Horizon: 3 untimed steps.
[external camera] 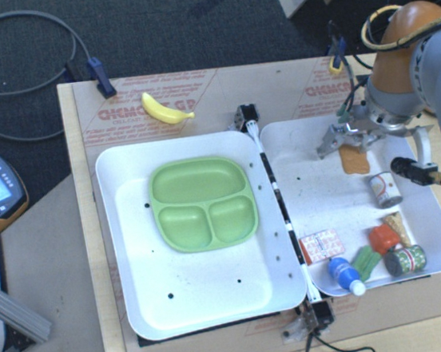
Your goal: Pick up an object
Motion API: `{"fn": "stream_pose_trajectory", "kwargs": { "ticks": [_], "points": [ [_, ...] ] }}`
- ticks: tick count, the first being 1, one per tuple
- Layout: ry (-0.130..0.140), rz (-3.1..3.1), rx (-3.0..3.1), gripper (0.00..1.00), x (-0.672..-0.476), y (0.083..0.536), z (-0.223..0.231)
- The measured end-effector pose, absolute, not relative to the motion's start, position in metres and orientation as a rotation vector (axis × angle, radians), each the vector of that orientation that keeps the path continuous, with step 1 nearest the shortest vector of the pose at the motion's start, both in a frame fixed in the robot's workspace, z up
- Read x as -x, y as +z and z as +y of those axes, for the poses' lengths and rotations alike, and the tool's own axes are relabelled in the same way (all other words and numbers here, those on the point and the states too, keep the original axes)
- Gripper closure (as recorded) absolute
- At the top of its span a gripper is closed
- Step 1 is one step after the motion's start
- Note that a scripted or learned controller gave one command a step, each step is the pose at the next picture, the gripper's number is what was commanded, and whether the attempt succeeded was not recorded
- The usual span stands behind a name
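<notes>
We're looking down on the bench (90, 228), two white bins side by side. The left bin (140, 302) carries a green divided plate (204, 201), sitting toward its far half, three compartments showing. Out on the bench beyond that bin's far edge lies a yellow banana (165, 109), close to a blue clamp (101, 76) at the bench's far left corner.

Over to the right bin (304, 200), and here's the arm (406, 58), grey with its orange band, reaching in over the far right corner. The gripper (350, 136) hangs low at the bin's far side, and just beneath it we see a flat brown piece (355, 161), tan and roughly square, lying on the bin floor. Whether the claw is apart or together we honestly cannot tell from up here; the metal parts blur into one another, and we can't say it touches the brown piece either.

Near the right wall sits a small silver can (383, 189) on its side. Down at the near edge we have a cluster: a red-and-white patterned packet (320, 245) by the divider, a blue bottle with a white cap (345, 274), a green item (366, 261) beside it, a red-orange object (384, 239), and a dark green can (405, 260) at the near right corner.
</notes>
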State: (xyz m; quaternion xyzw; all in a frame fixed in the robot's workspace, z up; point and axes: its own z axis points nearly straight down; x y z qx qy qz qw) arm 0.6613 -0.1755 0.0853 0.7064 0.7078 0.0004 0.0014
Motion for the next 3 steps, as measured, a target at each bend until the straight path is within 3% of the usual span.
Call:
{"fn": "stream_pose_trajectory", "kwargs": {
  "ticks": [1, 2, 3],
  "points": [
    [0.002, 2.220, -2.213, 1.00, -0.662, 0.096, -0.176],
    [-0.002, 2.221, -2.223, 1.00, -0.616, 0.085, -0.225],
    [0.008, 2.233, -2.224, 0.00, -0.618, 0.084, -0.218]
  ]
}}
